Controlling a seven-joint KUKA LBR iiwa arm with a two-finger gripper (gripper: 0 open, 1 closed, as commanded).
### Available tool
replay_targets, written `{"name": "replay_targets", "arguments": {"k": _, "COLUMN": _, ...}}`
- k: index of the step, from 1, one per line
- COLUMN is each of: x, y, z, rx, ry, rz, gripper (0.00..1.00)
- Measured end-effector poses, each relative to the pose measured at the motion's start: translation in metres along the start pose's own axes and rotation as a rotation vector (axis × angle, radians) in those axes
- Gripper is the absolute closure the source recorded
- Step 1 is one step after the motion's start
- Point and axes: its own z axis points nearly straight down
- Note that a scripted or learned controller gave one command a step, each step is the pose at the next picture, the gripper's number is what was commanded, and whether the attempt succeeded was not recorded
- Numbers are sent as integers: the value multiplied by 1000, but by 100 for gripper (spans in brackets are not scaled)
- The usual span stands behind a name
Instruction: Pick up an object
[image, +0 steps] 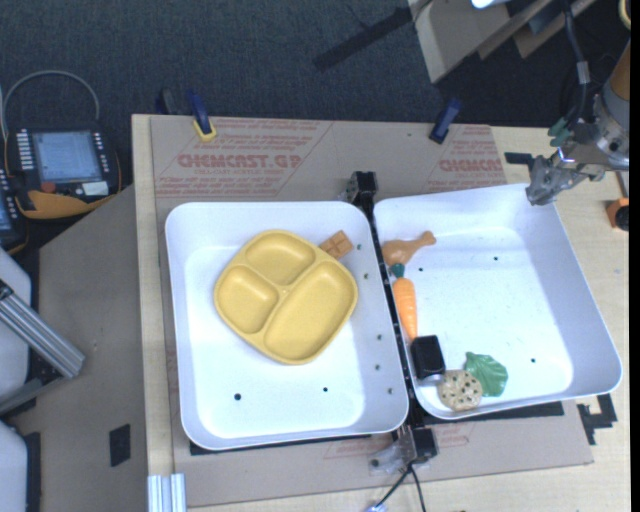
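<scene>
Two shallow white plastic bins sit side by side on a cardboard-covered bench. Nearest the camera, along the right bin's (560, 300) 6 o'clock edge, lie a round speckled tan cookie (460, 390) touching a crinkled green leafy toy (488, 371) at its 2 o'clock, with a small black block (428, 356) at the cookie's 10 o'clock. Farther back against the dividing wall stands an orange toy carrot (405, 306), lengthwise, and beyond it a tan toy chicken drumstick (408, 247). In the left bin (200, 380) rests a yellow three-compartment plastic plate (286, 296), a small tan waffle-like block (336, 244) touching its 1 o'clock rim. The metal two-finger gripper (545, 188) hangs over the right bin's far corner, at 2 o'clock from every object and well apart from them; whether its fingers are spread or closed cannot be told.
</scene>
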Motion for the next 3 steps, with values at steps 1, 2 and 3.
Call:
{"name": "replay_targets", "arguments": {"k": 1, "x": 44, "y": -13, "z": -1, "rx": 6, "ry": 3, "rz": -2, "gripper": 100}}
{"name": "replay_targets", "arguments": {"k": 2, "x": 86, "y": -24, "z": 12, "rx": 7, "ry": 3, "rz": -2, "gripper": 100}}
{"name": "replay_targets", "arguments": {"k": 3, "x": 130, "y": -29, "z": 13, "rx": 6, "ry": 3, "rz": -2, "gripper": 100}}
